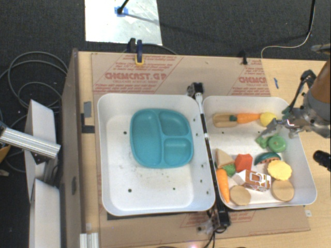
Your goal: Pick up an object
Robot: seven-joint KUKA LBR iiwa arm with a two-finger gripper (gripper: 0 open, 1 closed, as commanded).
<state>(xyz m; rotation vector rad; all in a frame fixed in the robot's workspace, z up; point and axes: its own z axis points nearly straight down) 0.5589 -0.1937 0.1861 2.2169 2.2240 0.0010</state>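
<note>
Nearest the camera, two tan round slices (240, 195) lie at the right bin's (305, 161) front edge, beside a yellow piece (279, 170) and a small carton (257, 180). The gripper (273, 132) hangs low over the right side of that bin, just above a green round piece (276, 143); whether its claw is spread or pinching cannot be told. The left bin (116, 154) holds a teal divided plate (161, 138).
</note>
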